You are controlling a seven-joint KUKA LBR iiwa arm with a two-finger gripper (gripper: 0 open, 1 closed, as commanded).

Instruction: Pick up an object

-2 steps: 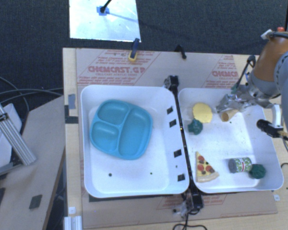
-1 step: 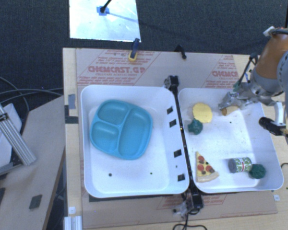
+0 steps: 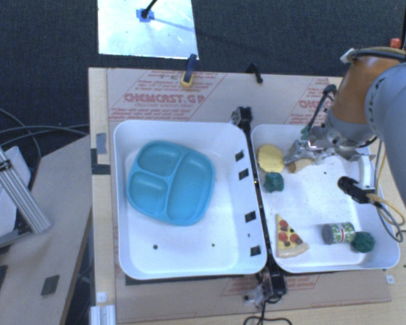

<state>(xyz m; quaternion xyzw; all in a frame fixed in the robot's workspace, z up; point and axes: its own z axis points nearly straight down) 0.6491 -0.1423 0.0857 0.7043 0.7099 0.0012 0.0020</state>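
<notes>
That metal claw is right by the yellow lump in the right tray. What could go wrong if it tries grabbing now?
The gripper sits at the edge of the yellow lump, so it might just nudge it aside. The small green piece touches the lump and could get dragged along. Both lie near the right bin's inner wall, leaving little room.

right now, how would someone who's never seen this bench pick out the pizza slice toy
Start at the right-hand white bin, the one the arm reaches into. Go to its near left corner, beside the black divider between the bins: the pizza slice lies flat there. It is the bin's one triangle, yellow with red spots, while the small can to its right is round.
</notes>
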